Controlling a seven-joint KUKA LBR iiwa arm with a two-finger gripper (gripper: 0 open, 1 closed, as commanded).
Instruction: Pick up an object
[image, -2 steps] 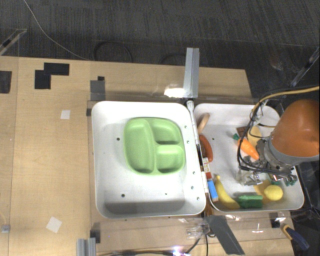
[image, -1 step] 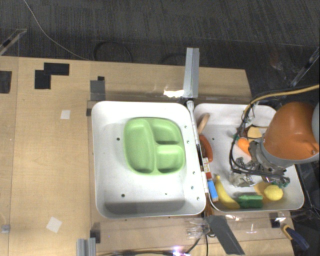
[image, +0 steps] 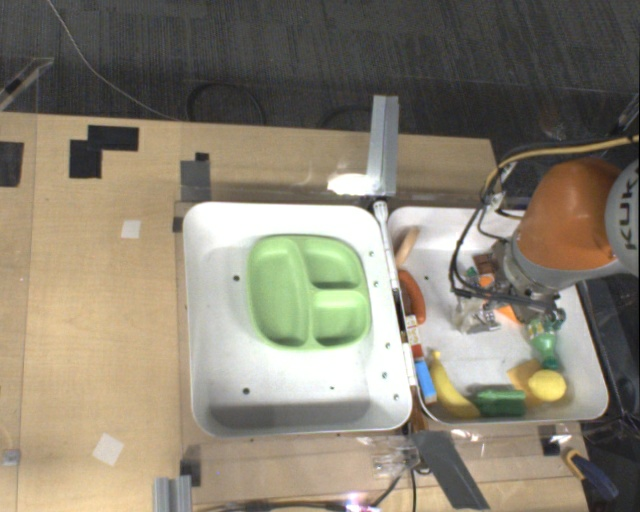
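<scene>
One arm only. We see gripper (image: 492, 312) low in right bin (image: 440, 245), finger state hidden. Nearest objects: green bottle (image: 545, 348), lemon (image: 546, 385) toward lower right; banana (image: 449, 390) lower left, long axis diagonal.

The desk (image: 90, 330) is matt, pale wood. Both bins (image: 215, 390) are smooth white plastic. The green tray (image: 300, 290) is matt plastic.

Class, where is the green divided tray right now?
In the camera view, the green divided tray lies in the left bin, near its middle, left of the rim shared with the right bin.
</scene>
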